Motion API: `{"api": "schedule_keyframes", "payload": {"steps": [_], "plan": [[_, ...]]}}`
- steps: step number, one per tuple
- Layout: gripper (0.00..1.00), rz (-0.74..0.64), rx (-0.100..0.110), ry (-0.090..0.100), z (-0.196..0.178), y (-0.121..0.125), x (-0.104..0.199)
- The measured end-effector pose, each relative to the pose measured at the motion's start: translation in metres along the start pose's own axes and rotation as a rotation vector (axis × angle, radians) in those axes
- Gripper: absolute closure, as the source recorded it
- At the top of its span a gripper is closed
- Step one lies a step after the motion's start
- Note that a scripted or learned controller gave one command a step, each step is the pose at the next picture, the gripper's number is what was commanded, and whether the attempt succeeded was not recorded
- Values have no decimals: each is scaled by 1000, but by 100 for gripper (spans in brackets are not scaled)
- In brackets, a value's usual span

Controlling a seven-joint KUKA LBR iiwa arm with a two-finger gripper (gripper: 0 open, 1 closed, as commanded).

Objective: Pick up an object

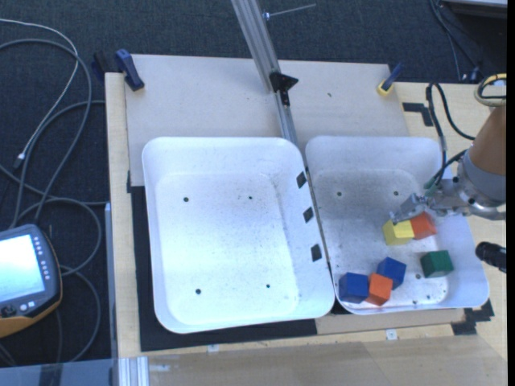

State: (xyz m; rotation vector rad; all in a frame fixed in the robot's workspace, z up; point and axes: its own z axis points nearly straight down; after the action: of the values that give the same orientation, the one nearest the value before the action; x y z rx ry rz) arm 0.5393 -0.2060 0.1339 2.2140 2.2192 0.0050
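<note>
The claw (409, 209) is low in the right bin (354, 155), just above the yellow block (397, 232) and orange block (424, 226). Its opening cannot be told. Nothing is lifted yet; grasp and raise remain.

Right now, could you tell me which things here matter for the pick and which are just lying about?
Job: gripper; yellow block; orange block; green block; blue blocks; right bin.
Lying about: left bin; blue clamp; handheld screen; cables.
</note>
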Motion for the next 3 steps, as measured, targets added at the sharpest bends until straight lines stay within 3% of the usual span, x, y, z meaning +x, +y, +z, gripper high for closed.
{"api": "schedule_keyframes", "payload": {"steps": [1,2,3], "plan": [[0,5,2,2,33,-35,-6],[100,2,0,1,22,-34,-5],[100,-7,4,6,-15,-28,75]]}}
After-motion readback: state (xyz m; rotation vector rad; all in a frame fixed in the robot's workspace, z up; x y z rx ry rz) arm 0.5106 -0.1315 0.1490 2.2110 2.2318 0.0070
